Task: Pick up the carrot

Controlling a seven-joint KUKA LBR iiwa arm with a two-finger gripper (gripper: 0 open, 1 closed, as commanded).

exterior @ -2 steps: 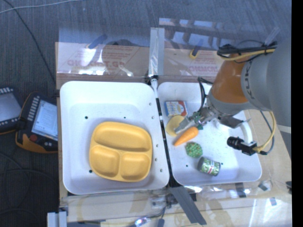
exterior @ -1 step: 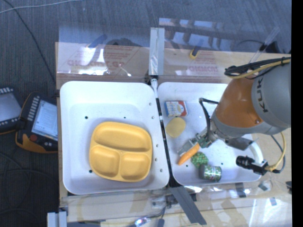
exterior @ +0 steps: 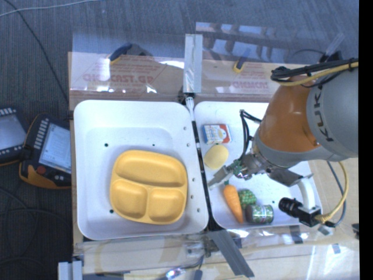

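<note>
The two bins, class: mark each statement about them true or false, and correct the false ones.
1. The carrot lies in the right bin. True.
2. The yellow divided tray sits in the right bin. False: it sits in the left bin.
3. The gripper holds the carrot clear of the bin. False: the carrot lies on the bin floor, below the gripper.
4. A green can lies beside the carrot. True.
5. The carrot rests on the tray. False: they are in different bins.

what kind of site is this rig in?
Likely a robotics lab: the KUKA arm over two white bins of toy food like the carrot, a teach pendant on carpet.
</note>
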